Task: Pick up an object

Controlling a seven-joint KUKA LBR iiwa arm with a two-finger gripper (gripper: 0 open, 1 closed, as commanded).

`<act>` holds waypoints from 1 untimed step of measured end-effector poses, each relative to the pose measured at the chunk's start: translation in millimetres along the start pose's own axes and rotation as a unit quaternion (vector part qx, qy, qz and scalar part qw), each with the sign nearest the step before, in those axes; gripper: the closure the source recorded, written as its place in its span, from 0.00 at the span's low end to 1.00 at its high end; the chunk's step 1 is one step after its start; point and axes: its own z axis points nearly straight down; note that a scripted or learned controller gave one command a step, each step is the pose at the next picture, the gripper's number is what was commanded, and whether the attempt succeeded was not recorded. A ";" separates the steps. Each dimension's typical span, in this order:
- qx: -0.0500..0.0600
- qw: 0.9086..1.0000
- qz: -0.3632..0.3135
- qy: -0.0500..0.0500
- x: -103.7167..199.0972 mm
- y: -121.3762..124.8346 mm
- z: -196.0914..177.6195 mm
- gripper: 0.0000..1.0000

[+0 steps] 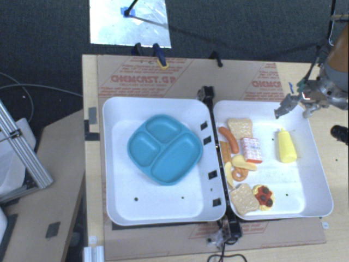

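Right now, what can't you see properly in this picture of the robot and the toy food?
- Arm: cut off by the camera view's right edge.
- Gripper: small and blurry, so its grasp is unclear.
- Toy food pile: pieces overlap by the right bin's left wall, hiding parts.
- Cardboard lettering: faint, partly covered by the bins.

Smooth matt blue plastic plate, glossy yellow plastic bottle, white plastic bins.
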 end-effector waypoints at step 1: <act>0.002 1.000 -0.005 0.003 119.3 0.2 52.2 0.00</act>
